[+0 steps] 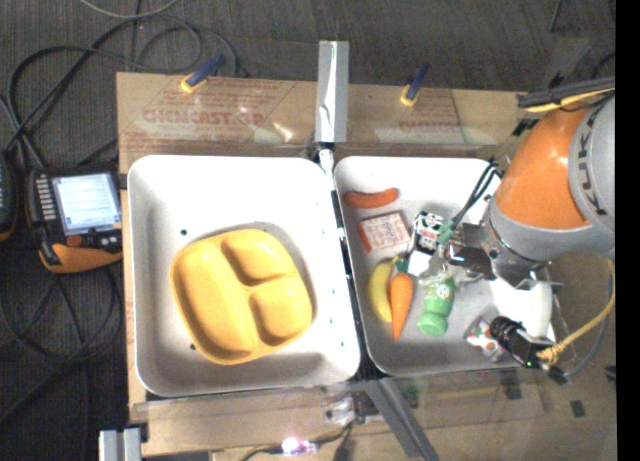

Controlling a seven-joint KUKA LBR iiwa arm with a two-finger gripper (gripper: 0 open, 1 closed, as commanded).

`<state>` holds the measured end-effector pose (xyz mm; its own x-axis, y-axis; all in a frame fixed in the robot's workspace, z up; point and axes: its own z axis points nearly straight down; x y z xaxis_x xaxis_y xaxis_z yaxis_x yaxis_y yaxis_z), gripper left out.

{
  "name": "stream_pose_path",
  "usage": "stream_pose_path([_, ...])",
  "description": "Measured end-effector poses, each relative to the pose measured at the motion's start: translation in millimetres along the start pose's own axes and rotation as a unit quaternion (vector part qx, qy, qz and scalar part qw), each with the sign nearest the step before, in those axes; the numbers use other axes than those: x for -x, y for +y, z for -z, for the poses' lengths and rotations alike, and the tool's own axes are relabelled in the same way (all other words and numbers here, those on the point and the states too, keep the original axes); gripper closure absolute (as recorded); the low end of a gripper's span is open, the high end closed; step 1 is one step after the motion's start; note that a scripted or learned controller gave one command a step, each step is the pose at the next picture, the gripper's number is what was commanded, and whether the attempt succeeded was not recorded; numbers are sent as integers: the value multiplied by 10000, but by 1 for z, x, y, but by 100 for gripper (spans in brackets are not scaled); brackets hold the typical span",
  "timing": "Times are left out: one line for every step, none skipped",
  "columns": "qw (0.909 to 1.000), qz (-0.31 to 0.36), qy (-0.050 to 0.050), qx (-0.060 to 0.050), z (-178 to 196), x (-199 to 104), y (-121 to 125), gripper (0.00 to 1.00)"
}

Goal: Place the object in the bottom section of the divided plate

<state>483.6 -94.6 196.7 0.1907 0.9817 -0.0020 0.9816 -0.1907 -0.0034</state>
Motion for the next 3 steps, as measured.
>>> stream_pose_path([9966,827,-11,-2,-14,-57,60,100])
stream_pose_path([9887,1497,-13,3,-14,-125,87,100])
stream_pose_path([9938,1113,-11,-4,-14,-122,45,100])
